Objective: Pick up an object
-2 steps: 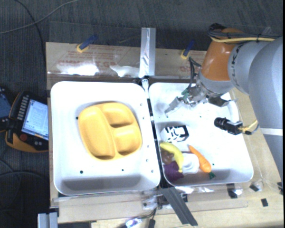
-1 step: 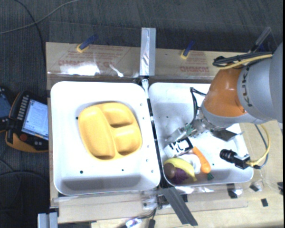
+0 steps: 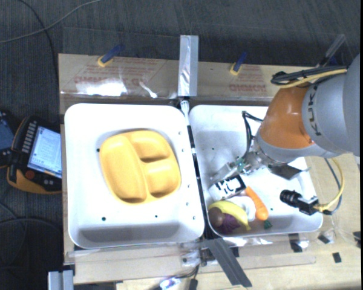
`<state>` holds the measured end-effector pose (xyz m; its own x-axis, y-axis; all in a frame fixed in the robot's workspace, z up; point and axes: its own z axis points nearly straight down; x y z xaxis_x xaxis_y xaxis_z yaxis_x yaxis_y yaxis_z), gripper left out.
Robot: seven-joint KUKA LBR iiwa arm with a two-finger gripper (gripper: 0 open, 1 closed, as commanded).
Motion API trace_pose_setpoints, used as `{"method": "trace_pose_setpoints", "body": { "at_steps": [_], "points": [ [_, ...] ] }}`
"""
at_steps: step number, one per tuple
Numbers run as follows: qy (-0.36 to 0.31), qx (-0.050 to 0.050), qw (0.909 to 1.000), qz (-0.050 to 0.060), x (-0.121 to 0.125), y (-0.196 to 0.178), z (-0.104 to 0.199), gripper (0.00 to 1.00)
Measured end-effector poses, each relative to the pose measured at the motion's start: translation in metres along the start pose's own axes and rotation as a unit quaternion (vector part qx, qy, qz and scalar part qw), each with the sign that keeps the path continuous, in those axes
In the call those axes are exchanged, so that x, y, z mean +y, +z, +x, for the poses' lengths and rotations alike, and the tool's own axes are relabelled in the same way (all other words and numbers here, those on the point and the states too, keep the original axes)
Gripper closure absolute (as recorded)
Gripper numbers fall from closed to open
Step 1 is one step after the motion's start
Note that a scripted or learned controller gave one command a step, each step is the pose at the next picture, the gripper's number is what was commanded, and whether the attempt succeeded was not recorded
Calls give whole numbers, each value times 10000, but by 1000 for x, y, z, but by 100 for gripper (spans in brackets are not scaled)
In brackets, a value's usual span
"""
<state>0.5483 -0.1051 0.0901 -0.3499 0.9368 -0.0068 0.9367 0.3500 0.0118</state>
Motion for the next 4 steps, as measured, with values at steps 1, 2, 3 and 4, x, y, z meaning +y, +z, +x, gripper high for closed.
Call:
{"method": "trace_pose_setpoints", "body": {
  "at_steps": [1,2,3,4],
  "points": [
    [1512,-7,9885,-16,-73,-1,-30,0],
    [1511,-7,9885,-16,-73,-1,-30,0],
    [844,34,9964,69,-94,-74,-74,0],
    [766,37,9970,56,-96,-16,-78,0]
  ]
}}
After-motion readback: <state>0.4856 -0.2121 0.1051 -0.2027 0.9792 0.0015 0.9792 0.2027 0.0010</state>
